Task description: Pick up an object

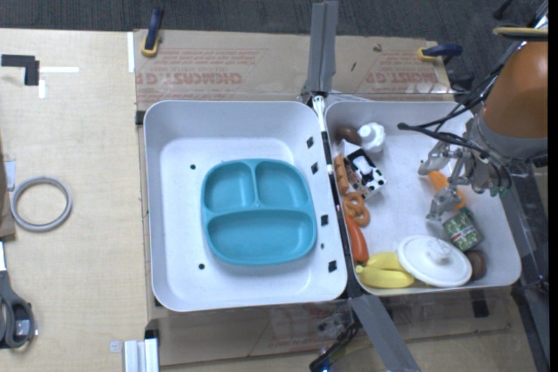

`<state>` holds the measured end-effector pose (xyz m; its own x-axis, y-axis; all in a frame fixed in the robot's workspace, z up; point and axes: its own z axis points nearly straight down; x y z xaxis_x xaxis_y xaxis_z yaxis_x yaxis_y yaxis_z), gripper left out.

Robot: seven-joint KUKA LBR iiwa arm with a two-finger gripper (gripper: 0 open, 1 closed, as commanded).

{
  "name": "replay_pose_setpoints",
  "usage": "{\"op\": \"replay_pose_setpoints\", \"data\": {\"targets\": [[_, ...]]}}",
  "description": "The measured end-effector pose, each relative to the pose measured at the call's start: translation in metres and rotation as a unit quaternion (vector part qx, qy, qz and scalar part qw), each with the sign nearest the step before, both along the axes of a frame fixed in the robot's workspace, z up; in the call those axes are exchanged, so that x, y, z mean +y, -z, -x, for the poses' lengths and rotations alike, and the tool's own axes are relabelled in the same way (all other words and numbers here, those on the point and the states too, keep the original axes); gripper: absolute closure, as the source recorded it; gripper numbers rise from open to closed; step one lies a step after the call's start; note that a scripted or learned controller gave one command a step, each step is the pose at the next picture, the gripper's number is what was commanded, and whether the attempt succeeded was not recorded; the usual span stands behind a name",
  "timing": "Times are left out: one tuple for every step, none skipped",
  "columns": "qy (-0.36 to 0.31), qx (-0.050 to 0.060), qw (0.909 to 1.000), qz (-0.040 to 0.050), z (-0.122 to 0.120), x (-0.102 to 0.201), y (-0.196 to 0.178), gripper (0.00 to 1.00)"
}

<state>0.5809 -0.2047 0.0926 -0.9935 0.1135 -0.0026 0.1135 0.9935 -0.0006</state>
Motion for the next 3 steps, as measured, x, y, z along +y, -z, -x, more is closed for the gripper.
{"op": "replay_pose_setpoints", "data": {"targets": [[-0.002, -0.002, 1.0000, 0.0010, -0.002, 0.001, -0.011, 1.00], [-0.002, -0.002, 1.0000, 0.0009, -0.002, 0.001, -0.010, 0.00], [0.034, -0.001, 0.9994, -0.0003, -0.001, -0.002, 0.000, 0.00]]}}
